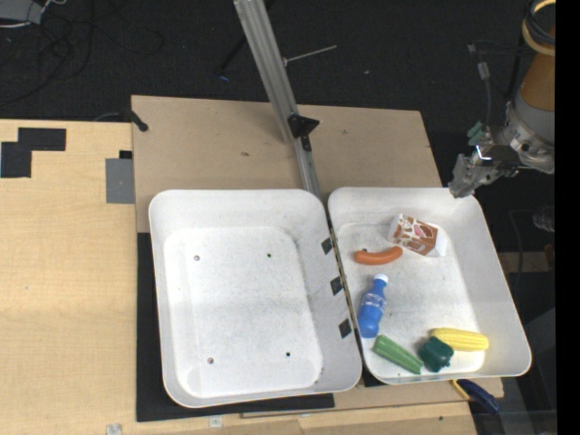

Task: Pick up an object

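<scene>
- Brown-and-white patterned carton [416, 234]: lies tilted on its side near the far end of the right-hand white bin [494, 270].
- Orange sausage-shaped toy [378, 256]: lies flat, roughly crosswise, just in front of the carton, apart from it.
- Blue plastic bottle with white cap [372, 305]: on its side, cap toward the far end, close to the bin's left wall.
- Green elongated vegetable toy [397, 353]: flat, near the front wall.
- Dark green blocky toy [436, 353]: just beside the green vegetable, touching the yellow corn cob [460, 339].
</scene>
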